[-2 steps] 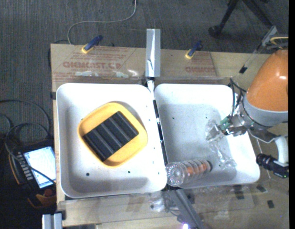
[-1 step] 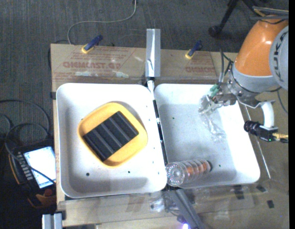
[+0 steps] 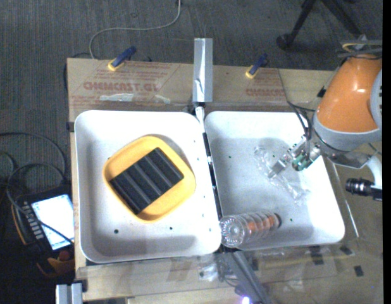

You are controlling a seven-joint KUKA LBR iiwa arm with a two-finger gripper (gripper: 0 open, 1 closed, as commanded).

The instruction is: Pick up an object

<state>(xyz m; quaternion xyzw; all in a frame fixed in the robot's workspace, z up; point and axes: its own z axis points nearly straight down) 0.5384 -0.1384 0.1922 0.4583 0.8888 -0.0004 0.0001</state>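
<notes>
In the right bin point(image 3: 328, 227), a crumpled piece of clear plastic point(image 3: 274, 163) lies near the middle. My gripper point(image 3: 293, 160) hangs down from the orange-banded arm point(image 3: 350, 97) at the right, right over the plastic's right side. A clear bottle point(image 3: 249, 227) with orange contents lies on its side at the bin's front left corner, apart from the gripper. A yellow pad with a black ribbed top point(image 3: 149, 177) sits in the middle of the left bin point(image 3: 94, 233).
A metal post point(image 3: 202, 71) stands at the back between the two bins. Blue and yellow clamps point(image 3: 121, 58) grip the cardboard behind the bins. Cables and a small screen point(image 3: 50, 217) lie on the floor at the left.
</notes>
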